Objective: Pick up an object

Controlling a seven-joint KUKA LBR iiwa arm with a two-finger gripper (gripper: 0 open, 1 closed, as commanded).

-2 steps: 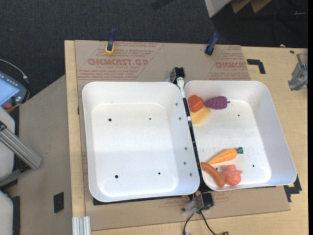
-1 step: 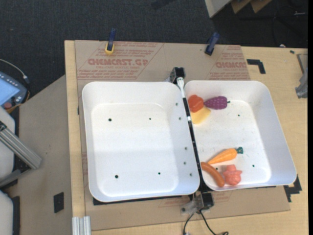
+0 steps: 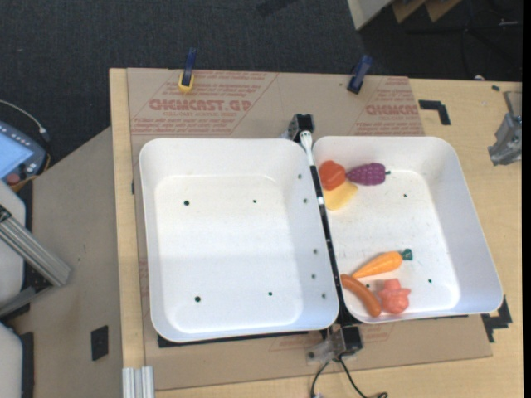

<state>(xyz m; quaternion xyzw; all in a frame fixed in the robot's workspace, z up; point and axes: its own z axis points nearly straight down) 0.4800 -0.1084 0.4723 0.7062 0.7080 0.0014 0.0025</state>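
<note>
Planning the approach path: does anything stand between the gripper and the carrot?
Nothing visible does. The gripper sits at the far right edge, outside the right bin; the carrot lies uncovered, with bare bin floor on that side.

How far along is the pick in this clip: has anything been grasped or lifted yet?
Nothing looks done yet. The purple grape bunch toy, red-orange pepper toy, yellow toy piece, orange carrot toy, brown sausage toy and pink toy all lie in the right white bin. The grey gripper sits at the right edge, outside the bin. The whole approach, grasp and lift remain.
</note>
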